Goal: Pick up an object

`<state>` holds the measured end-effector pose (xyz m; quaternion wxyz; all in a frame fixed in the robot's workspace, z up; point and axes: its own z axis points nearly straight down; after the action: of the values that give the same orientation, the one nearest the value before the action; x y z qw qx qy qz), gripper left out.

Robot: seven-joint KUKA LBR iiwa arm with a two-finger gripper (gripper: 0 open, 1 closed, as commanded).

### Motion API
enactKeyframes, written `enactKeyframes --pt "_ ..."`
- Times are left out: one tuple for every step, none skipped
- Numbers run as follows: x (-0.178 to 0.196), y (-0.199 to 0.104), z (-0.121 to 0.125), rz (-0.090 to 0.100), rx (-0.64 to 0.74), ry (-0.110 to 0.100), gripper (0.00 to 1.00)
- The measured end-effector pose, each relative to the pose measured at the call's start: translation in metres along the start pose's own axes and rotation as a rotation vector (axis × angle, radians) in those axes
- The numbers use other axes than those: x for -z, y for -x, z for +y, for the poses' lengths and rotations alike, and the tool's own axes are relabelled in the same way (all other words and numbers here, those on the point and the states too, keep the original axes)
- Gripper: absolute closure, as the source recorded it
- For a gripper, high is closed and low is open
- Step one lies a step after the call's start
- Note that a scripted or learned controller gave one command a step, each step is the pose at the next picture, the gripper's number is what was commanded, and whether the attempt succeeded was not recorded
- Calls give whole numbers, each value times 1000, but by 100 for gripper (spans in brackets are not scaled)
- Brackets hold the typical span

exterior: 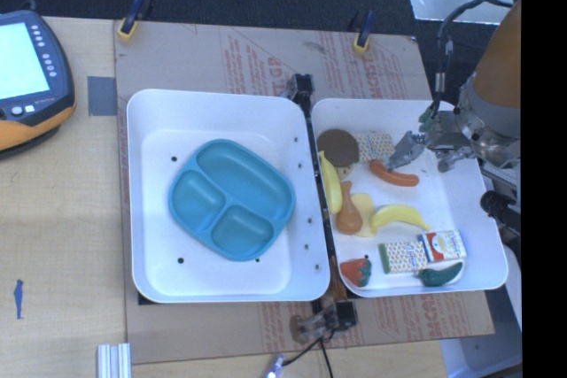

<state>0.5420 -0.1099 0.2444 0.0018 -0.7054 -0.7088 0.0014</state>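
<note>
The bench [71, 217] carries two shallow white bins side by side. The left bin [146, 190] holds a blue divided plate [232, 199]. The right bin [489, 266] holds the toy foods, and the arm [500, 66] enters above its upper right corner. The pincer [423, 150] hangs over the upper part of the right bin with its fingers apart and nothing between them. The nearest candidate is the orange-red sausage [393, 175], which lies just below and slightly left of the pincer in this view. Its long axis runs roughly left to right with a slight downward tilt toward the right. In judgement, the fingers must straddle the short axis, so a short descent with wrist alignment across the sausage is required. The yellow banana [399, 215] lies further down the bin, and the brown disc [337, 144] lies well to the left.
</note>
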Motion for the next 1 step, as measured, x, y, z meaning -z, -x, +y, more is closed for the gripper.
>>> enactKeyframes --pt "-153 33 49 -2 1 -1 0"
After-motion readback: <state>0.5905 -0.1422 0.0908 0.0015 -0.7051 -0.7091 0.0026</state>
